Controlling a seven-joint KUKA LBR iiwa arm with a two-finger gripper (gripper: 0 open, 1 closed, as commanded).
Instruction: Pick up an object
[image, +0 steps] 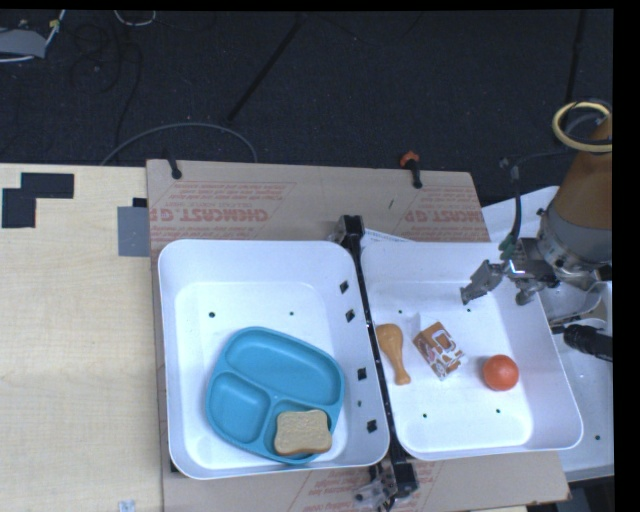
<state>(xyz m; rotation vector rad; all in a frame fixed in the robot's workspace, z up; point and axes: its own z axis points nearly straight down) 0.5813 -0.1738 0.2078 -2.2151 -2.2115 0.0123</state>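
Currently, step in hand: approach, judged from the arm sitting above the right bin (560, 430) with nothing between its fingers.
Landmark: the tomato (500, 372), a small red-orange round thing resting on the floor of the right bin.
Gripper (497, 280): up and back from the tomato, near the bin's far right corner; whether its fingers are spread or pressed together I cannot tell, since they are small and dark against clutter.
Candidates: a brown patterned packet (440, 349) lies just left of the tomato, apart from it; a tan drumstick-shaped toy (393, 352) lies further left, near the divider between the bins.
Other bin: well left of the tomato, a blue divided plate (260, 385) carries a slice of bread (302, 432) in its near compartment.
Best target, in my judgement: the tomato or the packet, being nearest the gripper.
Doing it well: centre over one object alone, descend straight, close only once the fingers straddle it.
Risk: the tomato may roll off the fingers; the packet lies askew, so the fingers should align across its narrow side.
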